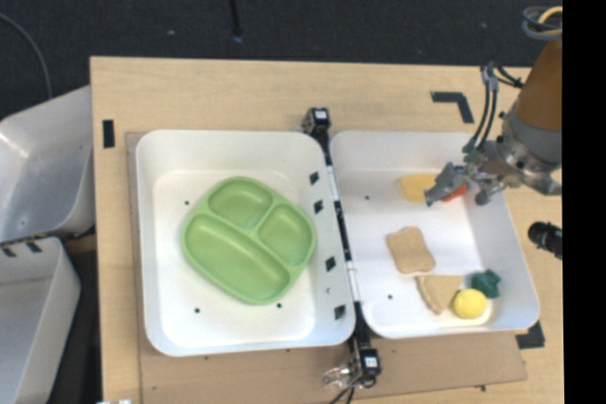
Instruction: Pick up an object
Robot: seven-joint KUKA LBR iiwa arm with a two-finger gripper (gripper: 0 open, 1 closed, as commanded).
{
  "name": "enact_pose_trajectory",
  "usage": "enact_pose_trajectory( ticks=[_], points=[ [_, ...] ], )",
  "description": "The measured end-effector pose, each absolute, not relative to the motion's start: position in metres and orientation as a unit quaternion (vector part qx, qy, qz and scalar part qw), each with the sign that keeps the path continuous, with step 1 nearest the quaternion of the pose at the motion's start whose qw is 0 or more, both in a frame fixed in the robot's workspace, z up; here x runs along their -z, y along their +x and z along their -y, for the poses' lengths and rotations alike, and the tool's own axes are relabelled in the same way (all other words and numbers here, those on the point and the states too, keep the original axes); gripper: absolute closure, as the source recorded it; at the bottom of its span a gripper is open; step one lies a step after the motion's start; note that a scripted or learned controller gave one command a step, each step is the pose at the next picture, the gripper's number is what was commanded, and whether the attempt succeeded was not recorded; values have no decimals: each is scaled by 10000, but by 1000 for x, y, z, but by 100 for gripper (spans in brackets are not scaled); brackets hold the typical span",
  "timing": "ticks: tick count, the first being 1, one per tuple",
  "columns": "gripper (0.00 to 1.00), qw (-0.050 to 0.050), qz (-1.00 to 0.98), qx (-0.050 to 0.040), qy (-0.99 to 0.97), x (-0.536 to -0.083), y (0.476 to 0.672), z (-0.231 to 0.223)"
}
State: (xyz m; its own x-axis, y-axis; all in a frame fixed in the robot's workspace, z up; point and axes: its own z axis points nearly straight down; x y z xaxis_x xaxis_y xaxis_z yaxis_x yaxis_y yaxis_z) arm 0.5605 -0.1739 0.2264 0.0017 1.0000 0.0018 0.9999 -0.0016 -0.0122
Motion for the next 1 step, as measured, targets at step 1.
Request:
enact_pose_trajectory(
  ticks=[1],
  points=[
    [0,-5,7076,0,-7066,-234,563,174]
  ],
)
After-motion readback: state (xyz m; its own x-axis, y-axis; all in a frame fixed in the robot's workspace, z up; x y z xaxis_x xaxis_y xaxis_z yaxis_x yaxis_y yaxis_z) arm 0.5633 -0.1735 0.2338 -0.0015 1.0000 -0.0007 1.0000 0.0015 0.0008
